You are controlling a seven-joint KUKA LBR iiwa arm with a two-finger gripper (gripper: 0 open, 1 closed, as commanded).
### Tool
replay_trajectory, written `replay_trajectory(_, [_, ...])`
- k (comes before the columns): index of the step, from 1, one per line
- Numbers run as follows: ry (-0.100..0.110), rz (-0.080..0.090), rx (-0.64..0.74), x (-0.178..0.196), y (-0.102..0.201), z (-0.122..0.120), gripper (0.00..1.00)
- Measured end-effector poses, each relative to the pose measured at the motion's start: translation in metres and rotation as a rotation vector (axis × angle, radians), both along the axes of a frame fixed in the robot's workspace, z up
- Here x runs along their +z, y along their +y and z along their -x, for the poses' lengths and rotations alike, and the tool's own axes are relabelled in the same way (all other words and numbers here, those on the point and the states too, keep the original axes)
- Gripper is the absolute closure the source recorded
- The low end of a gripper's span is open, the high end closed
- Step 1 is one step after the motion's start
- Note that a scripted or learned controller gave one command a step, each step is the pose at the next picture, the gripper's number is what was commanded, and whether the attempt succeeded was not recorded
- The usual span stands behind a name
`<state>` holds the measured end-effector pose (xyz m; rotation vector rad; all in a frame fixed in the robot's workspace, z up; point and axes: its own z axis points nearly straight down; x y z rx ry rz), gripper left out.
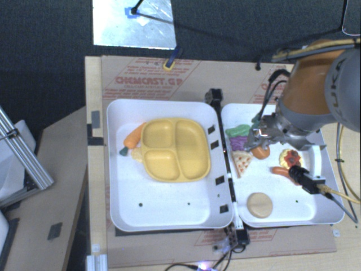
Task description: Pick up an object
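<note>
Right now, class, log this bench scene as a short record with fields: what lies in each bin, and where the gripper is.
left bin: yellow divided plate; toy carrot at the plate's left edge
right bin: purple toy, pizza slice, round tan piece, sausage, red-topped piece
gripper: low over the right bin, at an orange toy
grasp: cannot be judged

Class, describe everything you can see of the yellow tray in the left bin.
The yellow tray looks like smooth plastic, roughly square with rounded corners and a raised rim. Ridges split it into three compartments: two at the far side, one wide one at the near side. It lies flat, turned slightly askew, in the middle of the left bin. A toy carrot lies against its left edge, and a pale yellowish piece peeks from under that edge.
</note>
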<state>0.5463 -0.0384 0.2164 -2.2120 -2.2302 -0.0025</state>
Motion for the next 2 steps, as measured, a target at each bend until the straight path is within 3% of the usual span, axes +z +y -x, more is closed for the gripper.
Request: replay_trajectory(2, [0.0, -0.001, 0.002, 0.004, 0.108, 0.019, 1.0])
